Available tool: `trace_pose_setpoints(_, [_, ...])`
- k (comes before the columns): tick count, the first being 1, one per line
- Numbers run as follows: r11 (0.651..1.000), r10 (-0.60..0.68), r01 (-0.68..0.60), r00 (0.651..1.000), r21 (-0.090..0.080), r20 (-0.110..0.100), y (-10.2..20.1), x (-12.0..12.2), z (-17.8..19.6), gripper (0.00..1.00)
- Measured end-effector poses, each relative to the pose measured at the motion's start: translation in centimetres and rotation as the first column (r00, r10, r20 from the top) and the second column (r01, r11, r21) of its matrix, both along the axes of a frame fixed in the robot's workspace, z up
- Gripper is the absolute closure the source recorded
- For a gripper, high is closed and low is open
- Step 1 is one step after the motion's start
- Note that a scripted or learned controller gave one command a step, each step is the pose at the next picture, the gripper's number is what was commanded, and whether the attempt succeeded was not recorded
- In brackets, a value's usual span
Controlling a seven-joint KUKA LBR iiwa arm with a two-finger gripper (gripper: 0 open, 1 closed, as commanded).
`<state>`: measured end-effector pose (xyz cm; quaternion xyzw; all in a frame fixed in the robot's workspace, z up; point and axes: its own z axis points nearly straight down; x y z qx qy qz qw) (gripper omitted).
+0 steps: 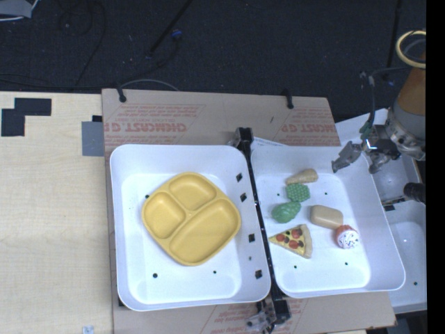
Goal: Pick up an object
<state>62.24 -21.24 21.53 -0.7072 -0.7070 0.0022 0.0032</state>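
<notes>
The right bin [379, 256] holds several toy foods: a tan piece [301, 177], a green knobbly piece [299, 192], a second green piece [285, 211], a tan block [325, 216], a pizza slice [293, 239] and a red-and-white ball [347, 238]. My gripper [361, 160] hangs over that bin's far right corner, above and to the right of the foods. It is open, its fingers [343, 161] spread wide with nothing between them.
A yellow divided plate [191, 218] lies in the left bin [132, 270]. Black clips along the divider [252, 207] separate the two bins. Cardboard [208, 120] lies under both bins, and a pale wooden bench top [49, 221] extends to the left.
</notes>
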Motion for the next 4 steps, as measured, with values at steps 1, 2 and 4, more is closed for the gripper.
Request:
trace_pose_setpoints(1, [1.000, 0.000, 0.000, 1.000, 0.001, 0.001, 0.9, -0.6, -5.1, 0.00])
trace_pose_setpoints(2, [1.000, 0.000, 0.000, 1.000, 0.000, 0.001, 0.0, -0.3, -10.3, 0.00])
trace_pose_setpoints(4, [1.000, 0.000, 0.000, 1.000, -0.002, 0.009, 0.0, -0.7, -2.8, 1.00])
